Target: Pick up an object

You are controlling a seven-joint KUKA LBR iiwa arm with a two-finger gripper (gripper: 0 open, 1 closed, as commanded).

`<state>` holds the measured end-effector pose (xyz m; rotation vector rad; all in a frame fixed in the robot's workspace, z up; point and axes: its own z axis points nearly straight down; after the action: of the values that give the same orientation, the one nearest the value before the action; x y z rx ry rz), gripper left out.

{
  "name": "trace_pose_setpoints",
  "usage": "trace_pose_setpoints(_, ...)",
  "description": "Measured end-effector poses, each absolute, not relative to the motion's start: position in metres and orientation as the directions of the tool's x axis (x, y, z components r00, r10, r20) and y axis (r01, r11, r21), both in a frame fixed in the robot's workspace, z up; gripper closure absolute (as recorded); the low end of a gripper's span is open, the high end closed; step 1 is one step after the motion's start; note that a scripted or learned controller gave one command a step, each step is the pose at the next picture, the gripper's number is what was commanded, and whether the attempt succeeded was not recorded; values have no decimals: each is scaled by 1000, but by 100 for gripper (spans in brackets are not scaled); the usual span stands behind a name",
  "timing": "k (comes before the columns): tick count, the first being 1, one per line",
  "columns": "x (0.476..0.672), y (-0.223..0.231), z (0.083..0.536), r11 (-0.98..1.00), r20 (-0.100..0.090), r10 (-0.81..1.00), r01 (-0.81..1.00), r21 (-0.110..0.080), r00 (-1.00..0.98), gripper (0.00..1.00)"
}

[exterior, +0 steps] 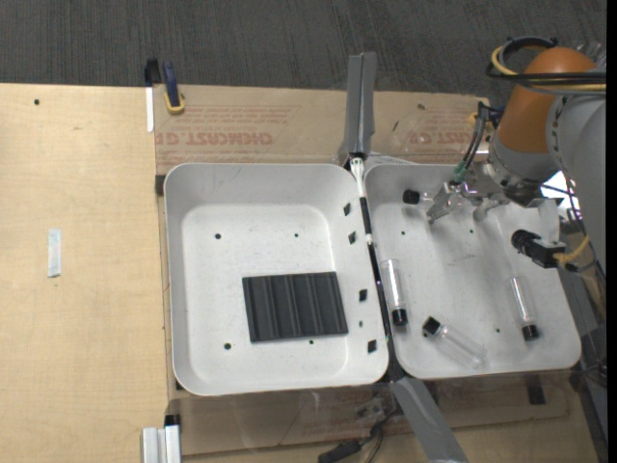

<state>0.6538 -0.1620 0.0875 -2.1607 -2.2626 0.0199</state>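
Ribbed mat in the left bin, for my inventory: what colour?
Dark grey, nearly black, ribbed mat, in the camera view.

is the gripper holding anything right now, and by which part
Cannot be told. The gripper sits low over the right bin, with nothing visibly between its fingers; the clear tubes lie apart from it.

Bench (77, 355) (tan wood): left bin (183, 287), right bin (482, 355) side by side, cardboard sheet (241, 138) beneath.

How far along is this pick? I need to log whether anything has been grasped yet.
Nothing looks picked yet. The gripper sits low at the back of the right bin; no object shows between its fingers. Left to do: grasp one of the clear tubes lying on the bin floor.
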Motion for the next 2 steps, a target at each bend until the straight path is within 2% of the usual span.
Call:
trace_pose_setpoints(1,653,-161,96,48,1,999,999,-22,-48,100)
trace_pose_setpoints(2,653,-161,96,48,1,999,999,-22,-48,0)
